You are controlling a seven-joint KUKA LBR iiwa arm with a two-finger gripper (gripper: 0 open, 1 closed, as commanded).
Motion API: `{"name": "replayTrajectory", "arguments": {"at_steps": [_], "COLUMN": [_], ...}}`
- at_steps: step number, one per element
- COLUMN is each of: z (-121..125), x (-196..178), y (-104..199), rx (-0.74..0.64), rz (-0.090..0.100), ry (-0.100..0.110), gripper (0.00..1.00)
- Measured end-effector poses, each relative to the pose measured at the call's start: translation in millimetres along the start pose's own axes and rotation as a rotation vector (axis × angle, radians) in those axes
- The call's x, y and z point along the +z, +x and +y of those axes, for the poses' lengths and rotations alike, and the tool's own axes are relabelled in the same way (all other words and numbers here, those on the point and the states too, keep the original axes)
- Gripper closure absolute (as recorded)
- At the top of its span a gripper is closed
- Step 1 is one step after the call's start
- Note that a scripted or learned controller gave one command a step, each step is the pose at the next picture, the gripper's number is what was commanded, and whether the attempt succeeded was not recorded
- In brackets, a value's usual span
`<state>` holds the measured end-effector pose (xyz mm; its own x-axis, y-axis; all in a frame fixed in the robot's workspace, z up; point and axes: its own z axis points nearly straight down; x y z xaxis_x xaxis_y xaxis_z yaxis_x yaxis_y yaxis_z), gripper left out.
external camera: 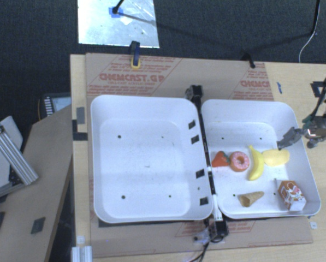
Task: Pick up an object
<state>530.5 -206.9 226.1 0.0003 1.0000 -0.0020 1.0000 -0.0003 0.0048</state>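
Objects in right bin (294,119) number six, all single.

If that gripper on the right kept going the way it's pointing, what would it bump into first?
Probably the pale yellow lemon-like piece. The gripper points down and to the left into the right bin, and that piece lies just beyond its tip, with the banana next. Depth is hard to judge from above.

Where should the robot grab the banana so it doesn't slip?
Probably around the middle of the banana, coming straight down from above. It lies flat and curved in the right bin, narrowest across its width. The donut and the lemon crowd its upper half, so the lower middle looks freer for the tool.
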Motion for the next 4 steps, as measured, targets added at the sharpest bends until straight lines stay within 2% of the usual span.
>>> {"name": "replayTrajectory", "arguments": {"at_steps": [1, 2, 3, 4], "z": [19.0, -14.1, -1.4, 12.6], "x": [38.1, 2.1, 31.1, 47.7], "y": [1.0, 22.0, -0.5, 0.5], "rx": [-0.005, -0.005, -0.001, -0.005], "rz": [0.002, 0.002, 0.001, 0.001], "ry": [0.005, 0.002, 0.005, 0.003], "gripper": [0.0, 0.0, 0.0, 0.0]}}
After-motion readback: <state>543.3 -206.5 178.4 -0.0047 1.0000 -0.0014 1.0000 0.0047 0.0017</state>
